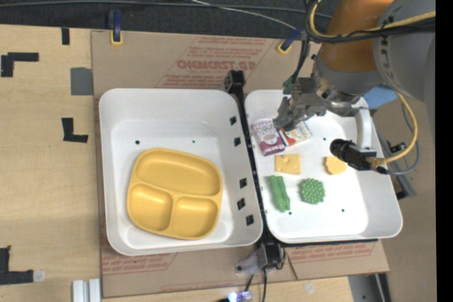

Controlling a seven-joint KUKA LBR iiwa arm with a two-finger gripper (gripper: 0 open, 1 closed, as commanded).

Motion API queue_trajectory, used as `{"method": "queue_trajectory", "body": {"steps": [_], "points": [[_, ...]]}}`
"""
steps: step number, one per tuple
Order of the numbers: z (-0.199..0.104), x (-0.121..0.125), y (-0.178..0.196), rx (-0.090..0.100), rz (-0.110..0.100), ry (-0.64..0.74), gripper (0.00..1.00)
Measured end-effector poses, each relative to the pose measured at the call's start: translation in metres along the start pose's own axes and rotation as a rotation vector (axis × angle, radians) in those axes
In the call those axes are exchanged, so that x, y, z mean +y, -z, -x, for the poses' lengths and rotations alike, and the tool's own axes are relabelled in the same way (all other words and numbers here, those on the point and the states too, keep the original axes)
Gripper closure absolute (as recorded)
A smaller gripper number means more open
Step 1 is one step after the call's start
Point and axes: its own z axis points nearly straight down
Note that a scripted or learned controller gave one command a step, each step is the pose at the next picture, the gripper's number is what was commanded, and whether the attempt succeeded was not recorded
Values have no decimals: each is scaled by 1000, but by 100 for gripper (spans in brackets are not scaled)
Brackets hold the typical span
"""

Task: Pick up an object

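My gripper (292,117) hangs over the back of the right bin (382,219), its dark fingers down at a small white packet with red and orange print (299,133). A purple and white packet (267,137) lies just left of that. Toward the front of the bin lie a yellow cheese slice (287,165), a green pickle-shaped piece (279,193), a round green knobbly piece (312,190) and a yellow wedge (334,165). Whether the fingers grip anything is hidden.
The left bin (117,106) holds a yellow divided tray (173,192). A black divider with clips (243,152) runs between the bins. A black cylinder with cables (350,153) hangs from the arm over the right bin's right side.
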Motion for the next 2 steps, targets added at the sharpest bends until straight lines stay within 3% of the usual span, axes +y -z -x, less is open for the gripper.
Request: {"method": "queue_trajectory", "body": {"steps": [2], "points": [[-103,-20,-7,0,0,1,100]]}}
